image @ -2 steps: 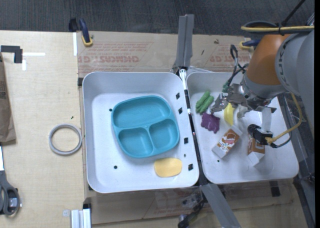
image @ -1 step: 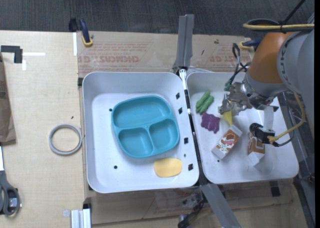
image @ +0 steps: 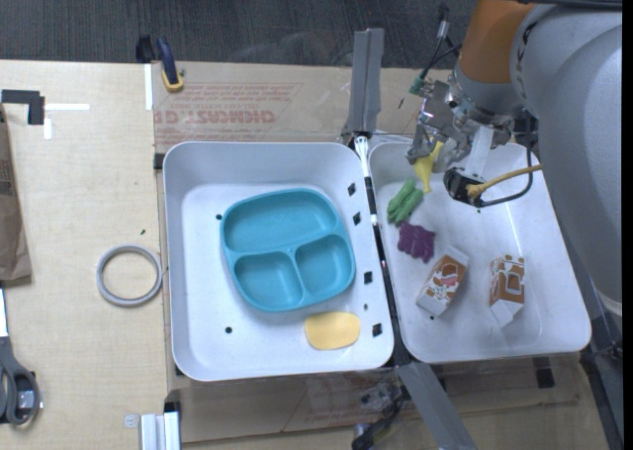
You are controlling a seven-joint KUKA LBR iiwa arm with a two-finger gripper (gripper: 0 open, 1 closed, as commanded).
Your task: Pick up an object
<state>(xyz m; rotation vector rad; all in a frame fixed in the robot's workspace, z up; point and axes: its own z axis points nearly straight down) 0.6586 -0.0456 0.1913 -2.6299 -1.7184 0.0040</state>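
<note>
My gripper [image: 427, 149] hangs over the far left corner of the right bin [image: 554, 240], its fingers pointing down. A small yellow object [image: 424, 173] sits between the fingers and sticks out below them. Just under it lies a green toy vegetable [image: 404, 202], and a purple piece [image: 416, 240] rests nearer the bin's middle. Two small cartons [image: 442, 285] [image: 507, 289], orange and white, stand toward the front of this bin.
The left bin [image: 188, 270] holds a blue divided plate [image: 287, 250] and a yellow oval piece [image: 332, 329] by its front wall. A grey ring [image: 129, 274] and scissors [image: 15, 389] lie on the bench to the left. A grey post [image: 367, 77] stands behind the bins' divider.
</note>
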